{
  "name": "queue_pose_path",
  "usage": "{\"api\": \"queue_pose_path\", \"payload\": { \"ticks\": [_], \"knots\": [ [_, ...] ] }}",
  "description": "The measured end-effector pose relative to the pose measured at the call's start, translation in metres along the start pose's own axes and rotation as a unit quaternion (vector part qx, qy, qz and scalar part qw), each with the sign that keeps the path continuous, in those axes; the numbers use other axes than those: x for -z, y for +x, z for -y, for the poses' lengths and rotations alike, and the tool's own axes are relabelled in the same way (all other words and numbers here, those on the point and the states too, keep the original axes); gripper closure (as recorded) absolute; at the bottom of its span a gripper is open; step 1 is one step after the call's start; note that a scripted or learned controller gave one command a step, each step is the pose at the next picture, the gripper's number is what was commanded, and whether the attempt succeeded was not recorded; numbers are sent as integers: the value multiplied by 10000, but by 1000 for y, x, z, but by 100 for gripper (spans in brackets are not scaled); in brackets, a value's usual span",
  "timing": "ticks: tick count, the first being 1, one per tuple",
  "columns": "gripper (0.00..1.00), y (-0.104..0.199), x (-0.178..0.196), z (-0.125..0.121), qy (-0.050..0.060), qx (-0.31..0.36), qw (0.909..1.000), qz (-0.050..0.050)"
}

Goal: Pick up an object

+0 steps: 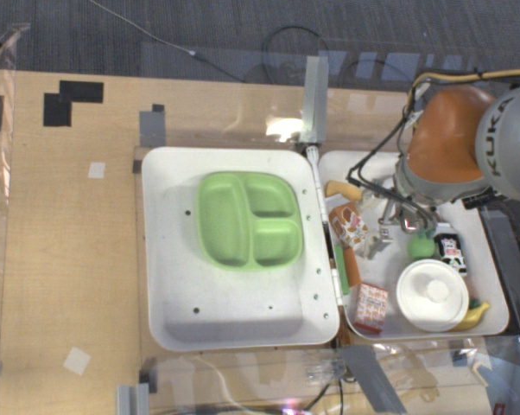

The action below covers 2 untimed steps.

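My gripper (390, 234) hangs over the right bin (493, 266), below the arm's orange band (446, 137). Its fingers stand apart, open, with nothing between them. It hovers between a printed snack packet (350, 226) on its left and a small green object (421, 247) on its right. A bread-like roll (342, 188) lies just beyond it, and a white bowl (431, 294) sits in front of it. An orange stick (351, 268) lies along the bin's left wall.
In the left bin (169, 258) rests a green divided plate (247, 219). The right bin also holds a red box (370, 308), a black-and-white carton (451, 253) and a yellow banana (474, 315) under the bowl's edge. A metal post (314, 98) stands behind the bins.
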<state>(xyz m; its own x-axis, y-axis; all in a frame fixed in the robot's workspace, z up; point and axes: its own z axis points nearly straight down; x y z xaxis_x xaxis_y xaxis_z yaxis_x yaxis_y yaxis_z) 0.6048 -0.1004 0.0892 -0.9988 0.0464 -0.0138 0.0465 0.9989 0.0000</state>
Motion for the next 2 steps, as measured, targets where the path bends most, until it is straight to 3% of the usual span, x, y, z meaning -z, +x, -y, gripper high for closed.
{"api": "queue_pose_path", "payload": {
  "ticks": [1,2],
  "knots": [
    [0,53,1,110,26,-664,9978,3],
    [0,60,2,31,-2,-2472,9690,11]
  ]
}}
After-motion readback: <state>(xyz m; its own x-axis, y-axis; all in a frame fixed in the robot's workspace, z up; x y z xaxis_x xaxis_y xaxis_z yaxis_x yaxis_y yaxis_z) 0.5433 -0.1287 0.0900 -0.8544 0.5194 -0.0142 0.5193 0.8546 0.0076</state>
